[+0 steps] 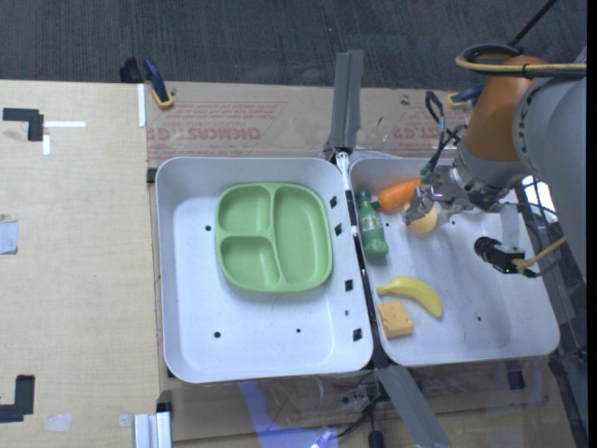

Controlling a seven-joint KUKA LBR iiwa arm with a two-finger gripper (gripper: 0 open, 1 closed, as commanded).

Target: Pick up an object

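Taking the right bin (485,329) as the landmark: in its near left corner lies an orange block (395,320), with a banana (415,294) just beyond it, touching or nearly so. Farther in, along the bin's left wall, a green bottle (371,226) lies lengthwise. Beyond that, toward the bin's far side, an orange carrot (399,193) lies beside a small pale yellow fruit (424,219), possibly a lemon. The gripper (422,207) sits low right at that yellow fruit, the grey arm (550,129) reaching in over the bin's far right corner. Whether the pincer is released or clenched cannot be told; its tips are too small and blurred against the fruit.

To the left of the right bin, the other bin (187,343) holds a green divided plate (274,237).

As a judgement, the pick is at the grasp stage: the tool is down at a candidate, apparently the yellow fruit, which appears to rest on the bin floor. Nothing is visibly lifted, so securing and raising remain.
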